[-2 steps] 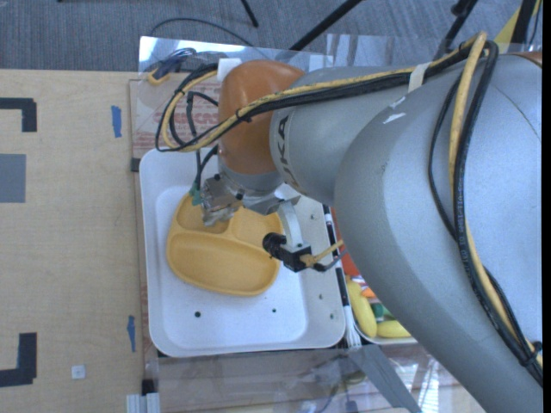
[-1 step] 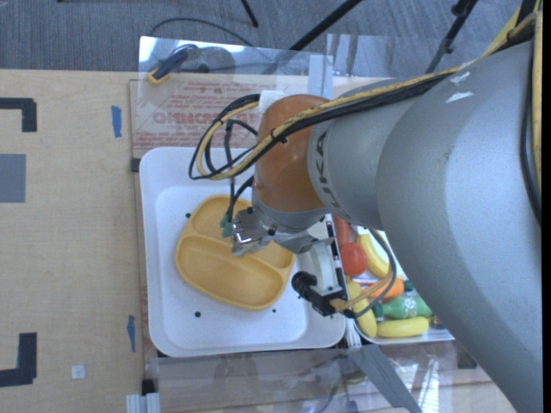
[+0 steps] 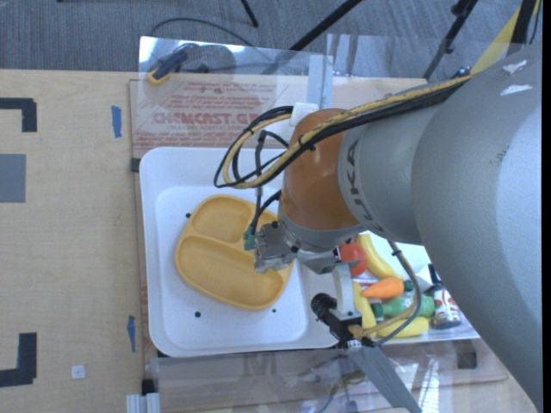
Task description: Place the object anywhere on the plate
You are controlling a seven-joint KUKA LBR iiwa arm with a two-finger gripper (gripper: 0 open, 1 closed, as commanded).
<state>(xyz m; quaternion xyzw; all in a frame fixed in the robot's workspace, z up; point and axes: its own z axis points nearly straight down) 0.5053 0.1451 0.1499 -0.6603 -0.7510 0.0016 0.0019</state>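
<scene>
The tool (image 3: pixel 263 252) hangs at frame centre over the right edge of the yellow divided plate (image 3: pixel 219 261) in the left white bin (image 3: pixel 168 231); I cannot tell its opening or whether it holds anything. Toy food, including a carrot (image 3: pixel 385 288) and banana (image 3: pixel 405 323), lies in the right bin at lower right.

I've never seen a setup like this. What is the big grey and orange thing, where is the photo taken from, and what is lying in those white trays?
The big grey and orange thing is a robot arm, reaching in from the right. The photo comes from one fixed camera above the bench, looking down at a slant. At the arm's tip is a gripper, hanging over a yellow divided plate in the left bin. The right bin, mostly hidden by the arm, holds toy food, including a carrot and a banana. I cannot tell whether the gripper holds anything.
</scene>
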